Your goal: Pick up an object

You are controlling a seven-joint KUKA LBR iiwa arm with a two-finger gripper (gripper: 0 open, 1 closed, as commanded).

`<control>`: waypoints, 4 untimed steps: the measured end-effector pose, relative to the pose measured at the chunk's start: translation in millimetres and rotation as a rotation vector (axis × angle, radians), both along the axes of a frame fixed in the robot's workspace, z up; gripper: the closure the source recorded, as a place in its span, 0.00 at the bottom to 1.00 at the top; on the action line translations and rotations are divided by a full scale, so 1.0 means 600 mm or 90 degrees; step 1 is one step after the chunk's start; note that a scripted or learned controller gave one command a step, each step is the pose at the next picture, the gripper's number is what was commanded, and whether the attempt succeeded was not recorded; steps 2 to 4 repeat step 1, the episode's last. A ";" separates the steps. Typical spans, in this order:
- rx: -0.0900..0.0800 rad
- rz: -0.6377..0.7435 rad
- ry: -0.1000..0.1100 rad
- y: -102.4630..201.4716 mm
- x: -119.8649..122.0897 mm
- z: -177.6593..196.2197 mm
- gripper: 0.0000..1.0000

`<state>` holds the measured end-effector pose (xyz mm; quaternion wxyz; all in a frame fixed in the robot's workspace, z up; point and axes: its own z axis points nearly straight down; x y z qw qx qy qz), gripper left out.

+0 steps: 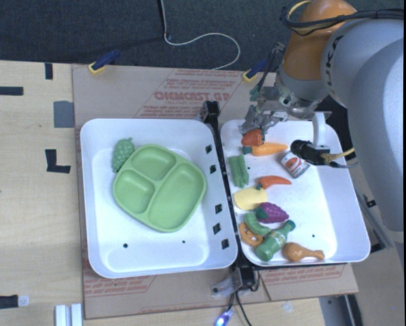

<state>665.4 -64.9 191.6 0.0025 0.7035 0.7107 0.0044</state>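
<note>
Arm: the grey arm [366,80] with the orange band came in from the right, its wrist above the far left corner of the right bin [339,243].
End effector: the end effector [257,129] was low over that corner, just above a small red toy vegetable [253,138]; it looked very near or touching, but I cannot tell whether the fingers were apart or together, and nothing was clearly between them.
Right bin: beside the red vegetable lay an orange carrot [269,149], then a small red and white can [294,164], a green cucumber-like piece [238,170], a red chili pepper [275,180], a yellow piece [249,197], purple grapes [271,213], a green bottle [274,242] and a brown drumstick [302,252].
Left bin: the left bin [101,250] carried a green divided plate [159,187], with green grapes [122,153] touching the plate's far left edge.
Desk: both bins stood side by side on brown cardboard [176,94] on the desk.
</note>
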 end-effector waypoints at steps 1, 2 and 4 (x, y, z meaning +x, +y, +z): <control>0.001 0.000 0.005 0.136 -0.007 0.044 1.00; 0.001 0.000 0.005 0.136 -0.007 0.044 1.00; 0.001 0.000 0.005 0.136 -0.007 0.044 1.00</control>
